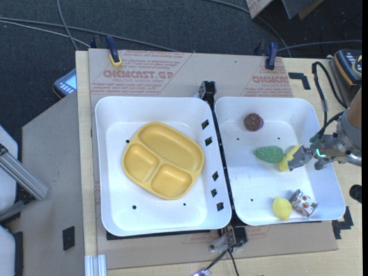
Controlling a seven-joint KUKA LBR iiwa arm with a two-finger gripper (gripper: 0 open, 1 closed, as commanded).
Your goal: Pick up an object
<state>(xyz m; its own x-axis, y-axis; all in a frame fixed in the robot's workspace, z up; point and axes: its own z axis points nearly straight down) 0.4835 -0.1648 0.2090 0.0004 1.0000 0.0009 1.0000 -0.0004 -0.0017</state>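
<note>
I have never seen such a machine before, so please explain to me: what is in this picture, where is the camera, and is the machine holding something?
The picture comes from one camera fixed above a bench, looking down at a slant. On the bench are two shallow white bins side by side. The left bin holds a yellow divided plate. The right bin holds a brown ball, a green leaf-shaped piece, a yellow block, a yellow ball and a small patterned object.

The machine is a robot arm reaching in from the right. Its gripper sits at the yellow block. The picture cannot settle whether it holds the block.
</note>
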